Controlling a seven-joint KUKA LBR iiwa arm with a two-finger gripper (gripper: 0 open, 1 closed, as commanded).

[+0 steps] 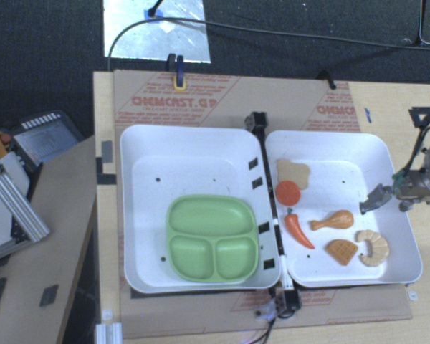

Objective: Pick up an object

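- Nearest to me in the left bin I see a green plate with three parts. It lies flat on the bin floor, toward the near right side.
- In the right bin, nearest to me, lie a brown wedge like a waffle piece and a pale curled croissant. The two are just beside each other, with the croissant on the right.
- A little farther back I see a red chili pepper near the wall between the bins, and a brown chicken drumstick to its right.
- Farther still sits a round red tomato, and just behind it, touching it, a tan slice of bread.
- The gripper comes in from the right, over the right side of the right bin. It is near the drumstick but apart from it. I see nothing between its tips. I cannot tell if it is apart or closed.
- Behind the bins lies a brown cardboard sheet with red print, with a yellow clamp on its far edge.
- Farthest off is a shiny metal plate on the dark floor.
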